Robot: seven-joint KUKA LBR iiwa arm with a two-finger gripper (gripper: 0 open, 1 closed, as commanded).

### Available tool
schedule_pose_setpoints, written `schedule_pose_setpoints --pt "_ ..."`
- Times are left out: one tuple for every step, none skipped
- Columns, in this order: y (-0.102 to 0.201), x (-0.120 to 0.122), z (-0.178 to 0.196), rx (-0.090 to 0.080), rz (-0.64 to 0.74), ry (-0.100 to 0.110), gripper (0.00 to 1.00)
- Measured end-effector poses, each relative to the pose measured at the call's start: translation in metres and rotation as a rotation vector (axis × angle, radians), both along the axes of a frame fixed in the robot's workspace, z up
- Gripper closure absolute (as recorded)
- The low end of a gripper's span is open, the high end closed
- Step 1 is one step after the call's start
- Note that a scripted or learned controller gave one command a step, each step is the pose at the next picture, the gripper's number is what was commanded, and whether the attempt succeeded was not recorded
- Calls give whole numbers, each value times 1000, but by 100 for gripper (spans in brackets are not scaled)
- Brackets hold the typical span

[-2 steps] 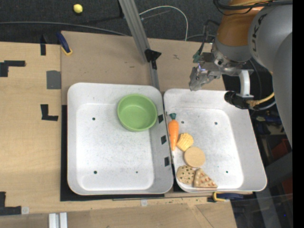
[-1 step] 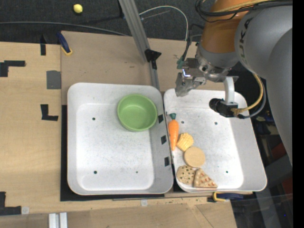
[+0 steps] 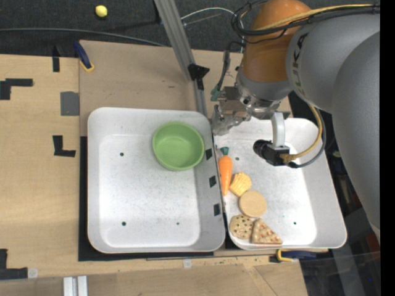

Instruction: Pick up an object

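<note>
Orange carrot just nearward of gripper, long axis near-far, along right bin left wall; finger spacing indiscernible.

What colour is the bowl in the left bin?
Light green; the bowl shows plainly in the camera view, sitting in the left bin.

Green bowl in left bin; carrot, crackers, claw over right bin.
</note>
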State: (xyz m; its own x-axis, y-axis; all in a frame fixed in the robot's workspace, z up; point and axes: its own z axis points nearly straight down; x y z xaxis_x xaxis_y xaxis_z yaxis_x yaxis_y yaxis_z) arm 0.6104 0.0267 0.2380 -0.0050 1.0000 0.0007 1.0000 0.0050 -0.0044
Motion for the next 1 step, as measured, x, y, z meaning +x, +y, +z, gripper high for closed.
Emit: schedule_pose_setpoints --pt "51 -21 -15 0 1 1 100"
